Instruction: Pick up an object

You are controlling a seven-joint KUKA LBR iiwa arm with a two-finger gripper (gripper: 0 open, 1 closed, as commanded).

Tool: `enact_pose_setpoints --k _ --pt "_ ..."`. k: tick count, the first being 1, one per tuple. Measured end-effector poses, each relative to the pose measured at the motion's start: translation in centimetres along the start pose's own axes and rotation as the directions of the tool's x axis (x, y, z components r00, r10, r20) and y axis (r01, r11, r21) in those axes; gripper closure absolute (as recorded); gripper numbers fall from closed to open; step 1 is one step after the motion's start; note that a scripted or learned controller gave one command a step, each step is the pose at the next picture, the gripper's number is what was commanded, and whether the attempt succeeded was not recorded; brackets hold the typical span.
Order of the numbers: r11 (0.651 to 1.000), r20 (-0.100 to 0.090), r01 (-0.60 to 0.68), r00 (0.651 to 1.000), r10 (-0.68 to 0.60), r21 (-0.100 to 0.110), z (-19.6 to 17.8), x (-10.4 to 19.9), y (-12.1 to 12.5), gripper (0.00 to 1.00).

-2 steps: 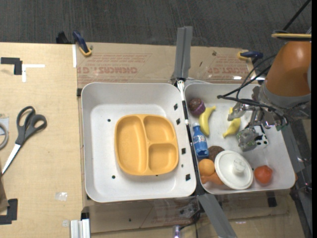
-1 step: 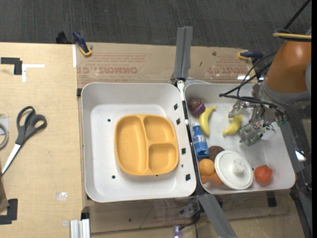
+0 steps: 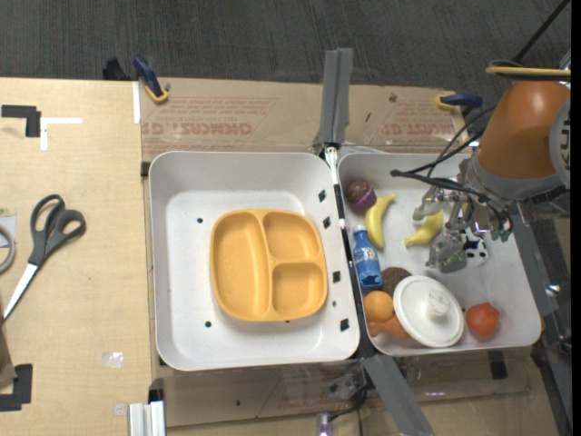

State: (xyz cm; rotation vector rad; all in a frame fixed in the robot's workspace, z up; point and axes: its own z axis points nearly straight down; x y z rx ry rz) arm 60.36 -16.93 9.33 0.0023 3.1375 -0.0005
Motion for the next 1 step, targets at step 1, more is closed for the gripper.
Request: enact_pose_setpoints --k 1 --pt "1.0 -0.001 -0.031 1.0 0.031 -0.001 0.05 -1.08 6.27 0.0"
